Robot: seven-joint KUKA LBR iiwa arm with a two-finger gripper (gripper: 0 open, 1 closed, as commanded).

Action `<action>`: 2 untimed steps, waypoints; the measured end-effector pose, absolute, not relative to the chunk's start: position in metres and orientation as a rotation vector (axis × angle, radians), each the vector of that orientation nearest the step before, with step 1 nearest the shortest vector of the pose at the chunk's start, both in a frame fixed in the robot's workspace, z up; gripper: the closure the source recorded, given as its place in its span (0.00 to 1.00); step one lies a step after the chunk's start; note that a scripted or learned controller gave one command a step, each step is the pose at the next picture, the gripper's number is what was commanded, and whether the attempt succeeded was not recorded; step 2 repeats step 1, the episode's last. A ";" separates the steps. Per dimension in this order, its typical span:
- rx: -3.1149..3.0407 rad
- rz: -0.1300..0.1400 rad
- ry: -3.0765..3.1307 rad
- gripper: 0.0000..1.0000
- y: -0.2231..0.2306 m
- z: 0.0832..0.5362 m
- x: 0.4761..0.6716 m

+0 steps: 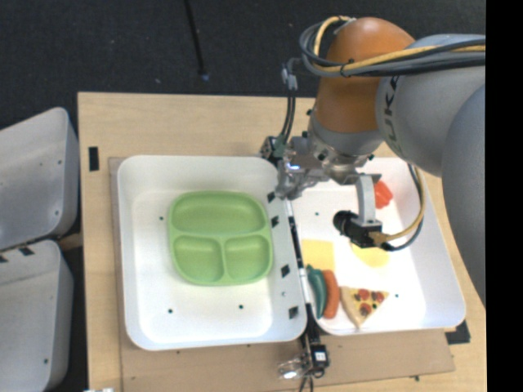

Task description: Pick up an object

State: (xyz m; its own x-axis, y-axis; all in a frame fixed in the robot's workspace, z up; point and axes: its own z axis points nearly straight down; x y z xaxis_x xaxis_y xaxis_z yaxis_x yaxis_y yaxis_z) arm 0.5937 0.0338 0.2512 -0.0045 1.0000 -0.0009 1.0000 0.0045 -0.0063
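A large grey arm (pixel 425 80) with an orange band reaches in from the right over a tan surface (pixel 98 121) bearing two white bins. Its end effector (pixel 288 178) hangs above the far end of the wall between them; whether it is open, closed or holding anything cannot be told.

The left bin (pixel 139 300), to its left, holds a green divided plate (pixel 219 237), lying nearer the camera than the end effector. The right bin (pixel 433 300) holds smaller play foods. The closest, judged the likeliest target, is a flat yellow slice (pixel 317 254), toward the camera and slightly right of the end effector. Beyond it lie a pizza wedge (pixel 364 303) and an orange sausage (pixel 329 292), long axis running away from the end effector. A red-orange piece (pixel 382 193) sits to its right.
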 end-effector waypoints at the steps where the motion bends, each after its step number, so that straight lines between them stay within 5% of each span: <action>1: -2.214 0.008 -2.224 1.00 0.075 0.237 0.555; 2: -2.214 0.008 -2.224 1.00 0.075 0.237 0.555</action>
